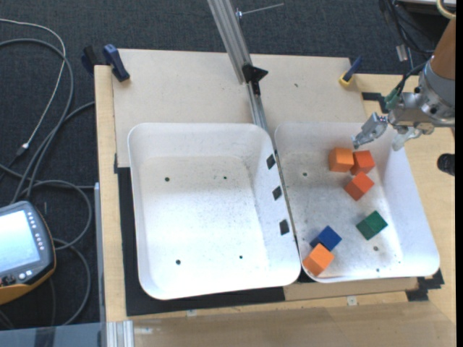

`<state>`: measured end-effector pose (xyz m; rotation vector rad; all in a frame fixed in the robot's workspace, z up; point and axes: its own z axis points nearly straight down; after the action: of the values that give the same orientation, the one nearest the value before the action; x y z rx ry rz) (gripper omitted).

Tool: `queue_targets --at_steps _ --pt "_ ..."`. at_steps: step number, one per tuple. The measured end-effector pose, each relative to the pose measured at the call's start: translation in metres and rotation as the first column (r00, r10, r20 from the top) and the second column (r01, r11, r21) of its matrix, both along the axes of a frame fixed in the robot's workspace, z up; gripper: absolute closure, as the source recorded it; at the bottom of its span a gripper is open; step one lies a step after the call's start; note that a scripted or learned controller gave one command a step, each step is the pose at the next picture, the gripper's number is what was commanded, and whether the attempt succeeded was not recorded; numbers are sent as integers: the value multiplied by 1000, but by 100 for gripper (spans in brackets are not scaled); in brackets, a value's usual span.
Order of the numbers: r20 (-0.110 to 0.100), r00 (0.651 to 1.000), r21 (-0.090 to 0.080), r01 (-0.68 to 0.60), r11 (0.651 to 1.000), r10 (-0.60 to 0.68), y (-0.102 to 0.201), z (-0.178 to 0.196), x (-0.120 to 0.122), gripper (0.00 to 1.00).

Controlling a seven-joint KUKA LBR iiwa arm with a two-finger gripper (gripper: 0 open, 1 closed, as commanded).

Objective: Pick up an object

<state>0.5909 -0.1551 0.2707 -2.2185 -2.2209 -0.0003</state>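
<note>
Right now the gripper [385, 132] hangs w/ fingers spread, grasping nothing, over the right bin's [423, 223] far edge, and the nearest pick, a red-orange cube [364, 160], lies just beside it at approx 7 o'clock, touching an orange cube [341, 160].

Around my bench [181, 85], a pale wooden board, lies dark grey carpet [145, 13]. Black cables [36, 56] loop across it at left, near a control pendant [22, 255] with a lit screen. A metal rail [228, 27] slants over the board. Light is even.
</note>
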Motion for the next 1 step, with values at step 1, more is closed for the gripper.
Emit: queue_targets --at_steps 1 --pt "2 1000 -2 1 1000 -1 -27 -144 4 0"
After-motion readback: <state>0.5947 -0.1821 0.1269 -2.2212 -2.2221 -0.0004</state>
